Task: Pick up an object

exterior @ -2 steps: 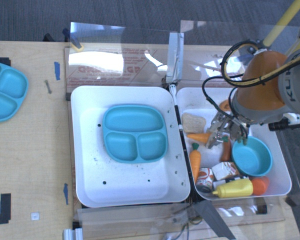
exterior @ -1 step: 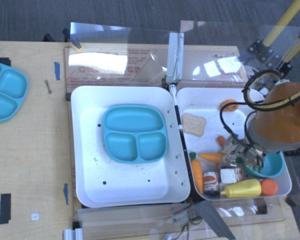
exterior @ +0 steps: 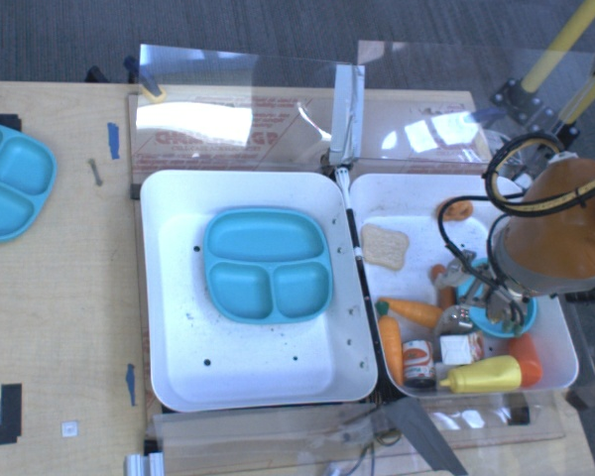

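Holding blue divided plate (exterior: pixel 268 264): left bin (exterior: pixel 169 296). Right bin (exterior: pixel 407 198): bread slice (exterior: pixel 385 247), carrots (exterior: pixel 391 346), mustard bottle (exterior: pixel 481 374). Gripper (exterior: pixel 476 310) state unclear.

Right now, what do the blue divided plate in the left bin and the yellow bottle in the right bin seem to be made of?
Blue divided plate: probably moulded plastic with a matte to satin finish, judging by its even colour, soft rounded ridges and weak sheen.
Yellow bottle: likely soft, smooth plastic, since it shows a glossy highlight and a uniform yellow body.

Blue plate (exterior: pixel 268 266); white bin (exterior: pixel 169 266); orange carrot (exterior: pixel 391 347).
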### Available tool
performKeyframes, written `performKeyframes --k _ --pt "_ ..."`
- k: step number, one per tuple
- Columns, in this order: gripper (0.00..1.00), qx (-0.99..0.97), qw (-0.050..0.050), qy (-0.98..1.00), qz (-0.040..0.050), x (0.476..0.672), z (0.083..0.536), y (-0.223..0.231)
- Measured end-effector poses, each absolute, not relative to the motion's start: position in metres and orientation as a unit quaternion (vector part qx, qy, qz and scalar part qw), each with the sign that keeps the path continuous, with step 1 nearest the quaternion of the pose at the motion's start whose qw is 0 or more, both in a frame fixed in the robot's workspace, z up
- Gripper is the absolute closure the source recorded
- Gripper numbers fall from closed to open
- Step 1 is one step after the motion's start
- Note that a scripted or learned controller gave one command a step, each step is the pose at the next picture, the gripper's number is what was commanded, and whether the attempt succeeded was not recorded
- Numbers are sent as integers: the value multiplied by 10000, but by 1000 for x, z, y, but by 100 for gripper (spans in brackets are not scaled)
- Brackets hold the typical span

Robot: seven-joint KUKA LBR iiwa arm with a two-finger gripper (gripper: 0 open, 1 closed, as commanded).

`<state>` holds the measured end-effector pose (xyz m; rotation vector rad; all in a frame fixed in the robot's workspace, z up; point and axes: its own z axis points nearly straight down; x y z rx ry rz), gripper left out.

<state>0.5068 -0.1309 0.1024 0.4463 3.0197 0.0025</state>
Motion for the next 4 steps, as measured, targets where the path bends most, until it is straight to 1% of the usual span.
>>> performKeyframes --k 1,2,3,4 --pt "0 1509 90 9885 6 538 90 -92" --pt "0 1805 72 9835 21 578 89 -121" --pt "100 1786 106 9839 30 581 100 -119" --pt "100 2131 55 9770 21 593 217 -37"
